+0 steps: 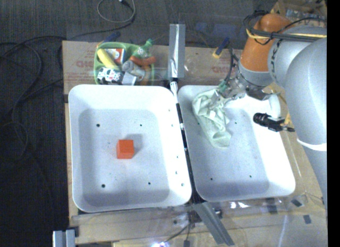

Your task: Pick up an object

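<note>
Dark carpet with loose black cables surrounded the counter [79, 49], a brown board bearing two shallow white bins side by side. The left bin [85, 97] held a small orange cube [125, 148] resting flat near its middle, well apart from the walls. The right bin [265, 182] held a pale green cloth [213, 118], crumpled and lying in the bin's upper left part, trailing down toward its centre. The arm [305, 81] reached in from the right, its orange band [263, 39] above the wrist. The end effector [227, 91] sat at the cloth's upper edge, touching or just above it; whether its fingers were apart or together could not be told at this size. Behind the left bin stood a green basket [100, 60] filled with small mixed items. A grey upright post [177, 52] stood behind the gap between the bins.
</note>
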